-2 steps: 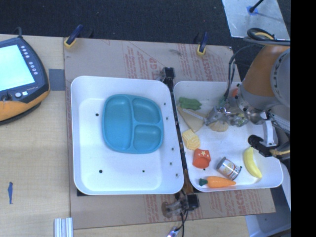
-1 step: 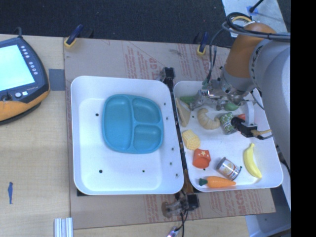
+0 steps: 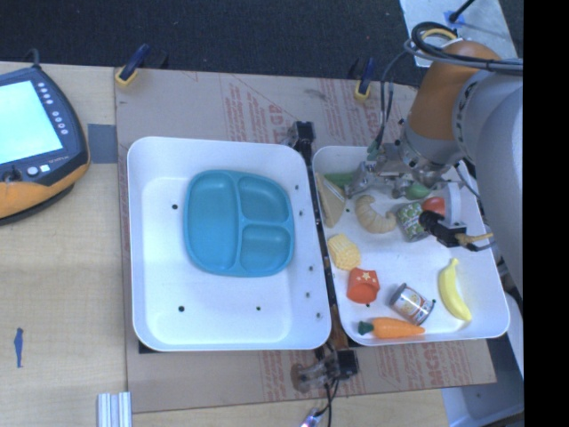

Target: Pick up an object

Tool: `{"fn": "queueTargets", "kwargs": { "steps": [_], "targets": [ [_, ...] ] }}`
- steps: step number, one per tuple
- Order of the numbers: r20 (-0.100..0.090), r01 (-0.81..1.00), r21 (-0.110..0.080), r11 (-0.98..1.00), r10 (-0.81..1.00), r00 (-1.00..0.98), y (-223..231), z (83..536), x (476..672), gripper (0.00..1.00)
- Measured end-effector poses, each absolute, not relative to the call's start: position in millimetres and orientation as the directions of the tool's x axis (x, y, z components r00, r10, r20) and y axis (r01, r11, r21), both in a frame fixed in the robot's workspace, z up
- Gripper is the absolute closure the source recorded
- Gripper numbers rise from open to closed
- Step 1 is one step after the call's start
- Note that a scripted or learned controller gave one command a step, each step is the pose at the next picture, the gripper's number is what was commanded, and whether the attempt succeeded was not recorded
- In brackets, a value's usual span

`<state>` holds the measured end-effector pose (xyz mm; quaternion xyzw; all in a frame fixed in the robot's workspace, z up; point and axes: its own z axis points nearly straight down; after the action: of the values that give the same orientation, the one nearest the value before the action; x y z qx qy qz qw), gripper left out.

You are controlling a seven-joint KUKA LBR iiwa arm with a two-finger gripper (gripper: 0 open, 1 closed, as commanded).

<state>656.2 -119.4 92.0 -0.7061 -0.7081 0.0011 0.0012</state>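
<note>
The tool (image 3: 388, 174) hovers low at the right bin's (image 3: 484, 314) far end, right over the croissant (image 3: 374, 216), grip state hidden from me, so next comes a clean close and lift.

Right bin (image 3: 480, 323) is crowded. Far end blocked by the gripper (image 3: 391, 174) and arm (image 3: 462, 105) hanging over it, with a croissant (image 3: 373, 216) and green-patterned item (image 3: 409, 221) just below. Near end: carrot (image 3: 396, 329), can (image 3: 412, 303), red block (image 3: 363, 285) packed close; banana (image 3: 454, 292) along the right wall. Open floor sits mid-bin between croissant and can. Yellow waffle piece (image 3: 344, 252) hugs the left wall. Left bin (image 3: 151, 310): blue divided plate (image 3: 239, 222) takes the centre, bare margins all around it.
</note>
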Motion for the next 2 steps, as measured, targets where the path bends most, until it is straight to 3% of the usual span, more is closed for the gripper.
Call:
{"fn": "queueTargets", "kwargs": {
  "steps": [1, 2],
  "targets": [
    [0.000, 1.000, -0.006, 0.007, 1.000, -0.007, -119.4, 102.3, 656.3, 1.00],
    [0.000, 1.000, -0.006, 0.008, 1.000, -0.008, -119.3, 102.3, 656.3, 0.00]
  ]
}}
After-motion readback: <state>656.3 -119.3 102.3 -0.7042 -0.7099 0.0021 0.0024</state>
